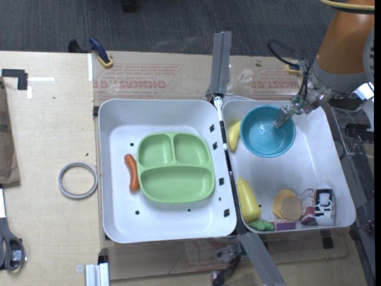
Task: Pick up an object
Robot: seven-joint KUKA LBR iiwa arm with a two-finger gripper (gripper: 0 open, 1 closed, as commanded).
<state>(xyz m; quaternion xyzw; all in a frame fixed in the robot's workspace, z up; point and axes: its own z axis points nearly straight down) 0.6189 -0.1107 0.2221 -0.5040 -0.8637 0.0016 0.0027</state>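
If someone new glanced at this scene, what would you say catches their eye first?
Probably the green divided tray in the middle of the left bin, with an orange carrot lying along its left side. Next, the blue bowl at the back of the right bin, with the gripper reaching down over its right rim. The arm's orange band in the top right corner also stands out.
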